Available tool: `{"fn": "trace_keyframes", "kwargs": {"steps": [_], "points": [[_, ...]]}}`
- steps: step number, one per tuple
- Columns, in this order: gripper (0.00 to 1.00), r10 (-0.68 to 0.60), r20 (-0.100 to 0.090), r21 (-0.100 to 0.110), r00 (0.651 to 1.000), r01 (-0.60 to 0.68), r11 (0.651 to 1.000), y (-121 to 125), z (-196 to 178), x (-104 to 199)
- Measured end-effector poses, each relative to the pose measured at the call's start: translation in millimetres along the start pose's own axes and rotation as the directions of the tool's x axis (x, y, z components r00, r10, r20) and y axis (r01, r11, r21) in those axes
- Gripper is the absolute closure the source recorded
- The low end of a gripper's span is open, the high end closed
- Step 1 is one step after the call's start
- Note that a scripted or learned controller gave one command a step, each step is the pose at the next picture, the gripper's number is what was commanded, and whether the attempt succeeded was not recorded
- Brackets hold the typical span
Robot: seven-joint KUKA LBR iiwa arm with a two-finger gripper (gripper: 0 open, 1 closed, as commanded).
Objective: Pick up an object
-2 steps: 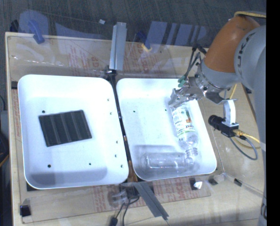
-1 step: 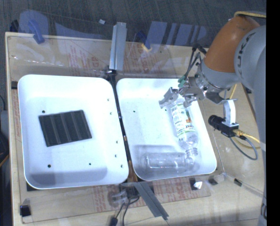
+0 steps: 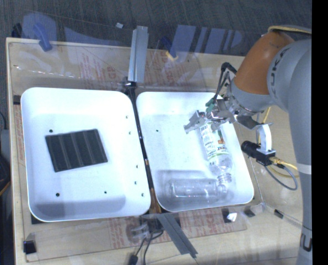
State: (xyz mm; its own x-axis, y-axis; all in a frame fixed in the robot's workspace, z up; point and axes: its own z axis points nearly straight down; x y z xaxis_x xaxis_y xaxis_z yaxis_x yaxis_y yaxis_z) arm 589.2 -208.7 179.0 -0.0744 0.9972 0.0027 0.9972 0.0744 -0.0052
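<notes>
Clear plastic bottle w/ label point(image 3: 213, 147) lies in the right bin point(image 3: 164, 148), long axis running top-to-bottom along the bin's right side, cap end toward the near edge. A 2nd clear bottle point(image 3: 194, 188) lies crosswise near the front wall, its right end just beside the first one's cap end. You'll see the gripper point(image 3: 208, 117) over the labelled bottle's upper end, at or just above it; contact can't be confirmed. Finger opening: can't tell, wrist hardware clutters that spot, so you can't call it a hold. Arm point(image 3: 274, 76) comes in from the right, orange band above wrist. Left bin point(image 3: 37, 109) holds a dark ribbed flat panel point(image 3: 76, 149), well apart from the bottles.
</notes>
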Motion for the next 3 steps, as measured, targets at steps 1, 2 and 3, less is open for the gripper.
{"fn": "trace_keyframes", "kwargs": {"steps": [1,2,3], "points": [[0.00,-0.036,0.003,-0.004,0.999,0.036,0.999,-0.1,-18.8,0.0],[0.00,-0.072,0.004,-0.006,0.997,0.072,0.997,-26.8,-104.9,24.8],[0.00,-0.144,0.002,-0.001,0.990,0.144,0.990,-3.3,4.6,-0.4]]}}
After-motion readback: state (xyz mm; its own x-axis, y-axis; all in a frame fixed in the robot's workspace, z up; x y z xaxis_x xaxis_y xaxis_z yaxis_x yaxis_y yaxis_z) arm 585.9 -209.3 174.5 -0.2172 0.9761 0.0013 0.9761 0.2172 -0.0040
